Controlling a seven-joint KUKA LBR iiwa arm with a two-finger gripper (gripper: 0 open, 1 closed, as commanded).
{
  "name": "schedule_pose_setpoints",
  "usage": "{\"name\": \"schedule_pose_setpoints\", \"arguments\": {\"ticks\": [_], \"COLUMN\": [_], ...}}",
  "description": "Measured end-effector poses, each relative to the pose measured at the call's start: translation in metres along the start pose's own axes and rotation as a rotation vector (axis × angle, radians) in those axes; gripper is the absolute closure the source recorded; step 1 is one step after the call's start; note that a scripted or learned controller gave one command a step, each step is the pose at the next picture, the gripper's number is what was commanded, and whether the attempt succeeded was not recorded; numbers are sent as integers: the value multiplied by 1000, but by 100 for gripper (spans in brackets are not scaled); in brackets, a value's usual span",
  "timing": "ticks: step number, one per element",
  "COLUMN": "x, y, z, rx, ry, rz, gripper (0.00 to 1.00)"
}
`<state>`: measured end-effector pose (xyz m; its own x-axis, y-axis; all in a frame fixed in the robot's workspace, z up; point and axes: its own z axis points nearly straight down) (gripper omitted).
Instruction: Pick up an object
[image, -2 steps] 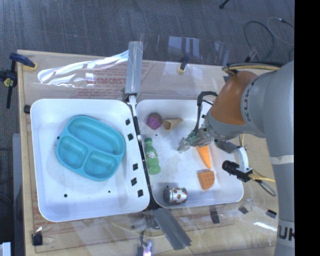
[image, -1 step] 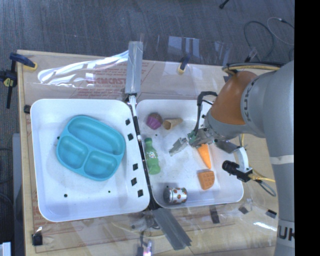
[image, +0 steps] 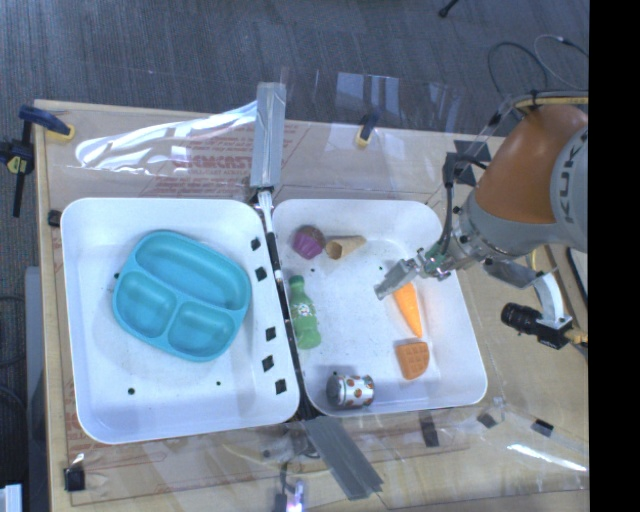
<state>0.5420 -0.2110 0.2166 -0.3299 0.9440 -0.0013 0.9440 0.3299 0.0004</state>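
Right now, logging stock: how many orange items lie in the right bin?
2: an orange carrot beside the gripper; an orange waffle-like block below it, near the front wall.

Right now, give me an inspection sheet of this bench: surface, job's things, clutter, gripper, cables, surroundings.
Surface: wooden bench bearing two shallow white bins, left bin and right bin, side by side.
Job's things: in the right bin, an orange carrot toy, an orange waffle-like piece, a green bottle, a purple round toy, a tan cone, a silver can lying on its side.
Clutter: blue divided plastic plate in the left bin; clear plastic sheet on the bench.
Gripper: two-finger gripper over the carrot's upper end; grip not discernible.
Cables: black cables behind the arm.
Surroundings: dark carpet; clamps at the bench edge.
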Motion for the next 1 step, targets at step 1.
{"name": "schedule_pose_setpoints", "arguments": {"ticks": [1], "x": [-22], "y": [71], "z": [125], "rx": [1], "ry": [1], "rz": [-228], "gripper": [0]}}
